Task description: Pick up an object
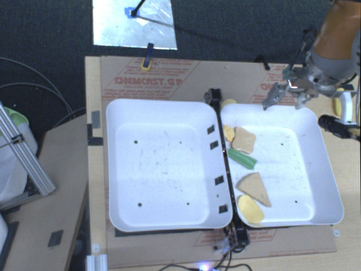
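The right bin point(316, 151) holds several objects along its left side. A small yellow piece point(228, 133) lies beside a tan bread slice point(244, 140). A green stick point(242, 159) is just below them. Nearer the front are a tan wedge point(255, 188) and a yellow round piece point(250, 209). My gripper point(287, 99) hangs above the far rim of the right bin, well apart from the objects. Its fingers point(273, 98) are spread open with nothing between them.
The left bin point(121, 151) stands beside the right one, with black clips point(214, 145) along the shared rim. A yellow lump point(228, 103) sits behind the bins. A metal sheet point(133, 16) lies at the back, and an aluminium frame point(22, 151) stands at the left.
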{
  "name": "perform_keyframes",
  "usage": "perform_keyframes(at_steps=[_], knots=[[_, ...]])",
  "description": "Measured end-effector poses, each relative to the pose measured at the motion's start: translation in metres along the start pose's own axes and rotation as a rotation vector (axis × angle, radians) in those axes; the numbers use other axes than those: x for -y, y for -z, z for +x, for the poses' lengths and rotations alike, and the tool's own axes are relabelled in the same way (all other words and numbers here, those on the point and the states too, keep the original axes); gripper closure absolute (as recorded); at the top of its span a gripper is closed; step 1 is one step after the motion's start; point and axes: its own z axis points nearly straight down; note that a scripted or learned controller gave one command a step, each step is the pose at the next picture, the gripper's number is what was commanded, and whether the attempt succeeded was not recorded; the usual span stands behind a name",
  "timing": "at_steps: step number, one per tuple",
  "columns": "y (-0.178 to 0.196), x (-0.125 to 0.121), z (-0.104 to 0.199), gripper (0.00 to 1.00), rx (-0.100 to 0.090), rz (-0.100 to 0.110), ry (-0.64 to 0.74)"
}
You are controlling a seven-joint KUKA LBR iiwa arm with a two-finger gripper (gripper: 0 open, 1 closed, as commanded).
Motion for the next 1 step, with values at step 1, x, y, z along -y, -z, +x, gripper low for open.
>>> perform_keyframes(at_steps=[1], knots=[[-0.0314,-0.0266,0.0819,0.00,-0.002,-0.001,0.009]])
